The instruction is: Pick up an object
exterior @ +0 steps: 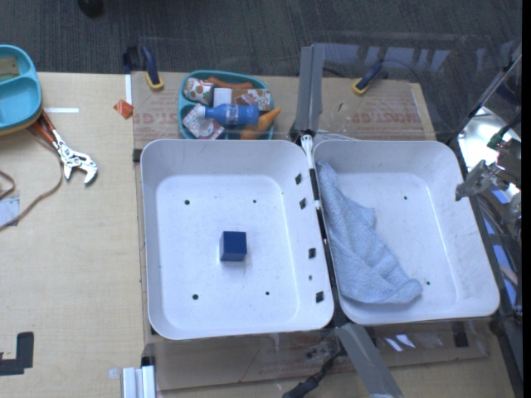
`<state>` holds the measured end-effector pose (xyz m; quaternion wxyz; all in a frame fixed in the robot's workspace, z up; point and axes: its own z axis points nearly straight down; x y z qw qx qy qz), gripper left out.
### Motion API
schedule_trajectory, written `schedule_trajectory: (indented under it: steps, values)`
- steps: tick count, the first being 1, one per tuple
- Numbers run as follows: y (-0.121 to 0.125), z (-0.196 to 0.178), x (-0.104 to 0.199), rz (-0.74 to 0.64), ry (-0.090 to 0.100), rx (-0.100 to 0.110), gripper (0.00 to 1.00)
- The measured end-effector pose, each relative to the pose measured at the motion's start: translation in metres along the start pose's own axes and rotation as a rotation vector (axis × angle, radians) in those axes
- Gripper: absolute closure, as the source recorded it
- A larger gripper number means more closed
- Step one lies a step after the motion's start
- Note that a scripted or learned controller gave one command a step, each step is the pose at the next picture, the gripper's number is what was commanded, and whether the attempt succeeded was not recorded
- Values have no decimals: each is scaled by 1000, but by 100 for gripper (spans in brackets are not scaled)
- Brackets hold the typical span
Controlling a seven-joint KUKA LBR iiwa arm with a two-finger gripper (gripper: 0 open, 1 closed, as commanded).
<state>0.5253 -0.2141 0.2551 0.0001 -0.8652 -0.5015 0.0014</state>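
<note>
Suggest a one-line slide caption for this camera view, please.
Overhead bench view: blue cube in the left bin, crumpled grey cloth in the right bin.

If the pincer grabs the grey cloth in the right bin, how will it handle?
The grey cloth lies crumpled along the right bin's left side, so it is probably floppy and would drape. It looks light. A push would likely bunch it rather than slide it whole.

Blue cube (234,245) in left bin (158,222), grey cloth (361,247) crumpled in right bin (448,222)

Grey metallic robot part (474,181) at right edge, details unclear.
</note>
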Motion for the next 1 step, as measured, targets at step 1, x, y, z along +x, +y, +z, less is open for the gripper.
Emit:
schedule_trajectory:
  steps: [1]
  values:
    - [-8, -67, 6, 251, 0, 0, 0]
